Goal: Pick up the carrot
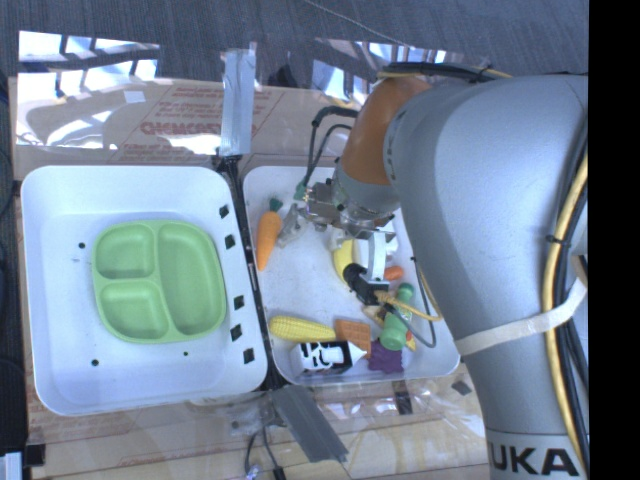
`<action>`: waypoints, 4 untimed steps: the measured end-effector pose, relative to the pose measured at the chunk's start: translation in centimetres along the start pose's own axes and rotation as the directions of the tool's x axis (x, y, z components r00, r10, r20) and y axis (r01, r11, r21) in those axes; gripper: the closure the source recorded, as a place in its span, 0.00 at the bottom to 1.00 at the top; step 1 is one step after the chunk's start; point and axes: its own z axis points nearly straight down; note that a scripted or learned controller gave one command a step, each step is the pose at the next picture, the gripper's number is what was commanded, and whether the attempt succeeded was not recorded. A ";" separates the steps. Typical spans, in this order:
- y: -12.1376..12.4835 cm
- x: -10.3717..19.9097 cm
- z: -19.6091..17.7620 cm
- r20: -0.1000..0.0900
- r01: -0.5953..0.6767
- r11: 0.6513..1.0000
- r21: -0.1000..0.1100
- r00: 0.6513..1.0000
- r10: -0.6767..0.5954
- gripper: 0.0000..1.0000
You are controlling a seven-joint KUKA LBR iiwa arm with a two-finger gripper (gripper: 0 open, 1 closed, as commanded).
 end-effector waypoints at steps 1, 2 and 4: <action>2.8 1.8 -0.1 -0.011 -0.221 0.975 -0.009 0.975 0.221 0.00; 3.2 1.5 0.0 -0.014 -0.583 0.812 -0.002 0.812 0.583 0.00; 3.0 1.9 -0.6 -0.007 -0.568 0.823 0.007 0.823 0.568 0.00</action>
